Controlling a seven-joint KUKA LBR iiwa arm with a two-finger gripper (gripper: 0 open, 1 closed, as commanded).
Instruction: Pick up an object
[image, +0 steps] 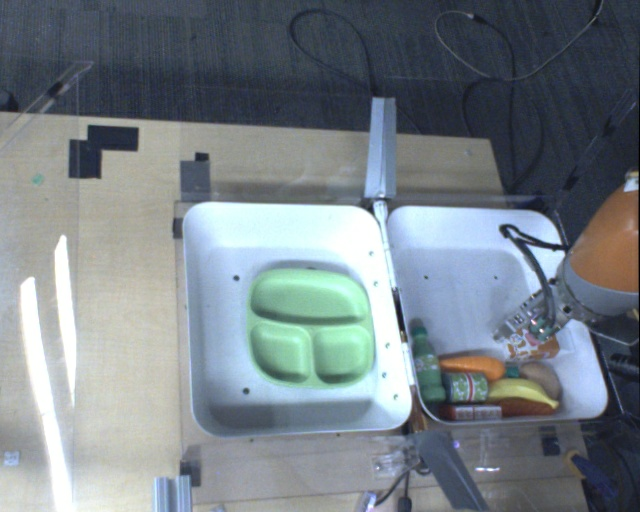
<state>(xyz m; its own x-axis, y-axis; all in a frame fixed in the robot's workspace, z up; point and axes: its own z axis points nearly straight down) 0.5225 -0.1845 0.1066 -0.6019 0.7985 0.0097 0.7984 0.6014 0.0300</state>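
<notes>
The right bin (460, 270) holds a cluster of toy foods at its front: a green bottle (426, 362), an orange carrot (472, 366), a yellow banana (522, 391), a red can (470, 411) and a brownish piece (542, 375). My gripper (528, 322) hangs low over the bin's right side, just above and behind this cluster, close to an orange and white item (530, 347). The arm's orange band (608, 240) comes in from the right edge.
The left bin (215, 300) carries a green divided tray (308, 325) in its middle. A metal divider post (381, 150) stands between the bins at the back. Black cables (530, 250) trail along the arm and across the dark floor behind.
</notes>
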